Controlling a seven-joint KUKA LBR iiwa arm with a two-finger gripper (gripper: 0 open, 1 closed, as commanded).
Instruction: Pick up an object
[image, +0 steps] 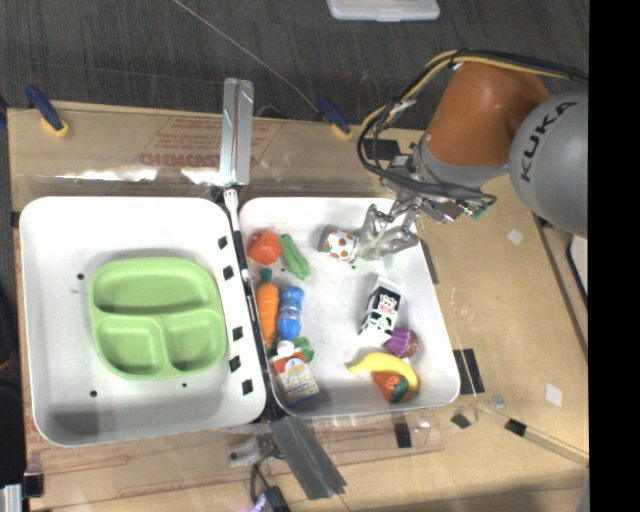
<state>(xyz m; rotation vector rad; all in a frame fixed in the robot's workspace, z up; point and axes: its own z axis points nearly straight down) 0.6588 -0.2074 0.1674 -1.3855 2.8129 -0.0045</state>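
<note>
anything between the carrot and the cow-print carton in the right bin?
Yes: in the camera view the blue bottle stands right beside the carrot; from there to the cow-print carton is bare bin floor.

I read the scene as evenly and brightly lit from overhead. The left bin (40, 300) shows soft shadow along its lower inner wall. Glare streaks the clear film (150, 172) above it. Focus is moderately soft throughout; small toys lack fine detail.
</note>
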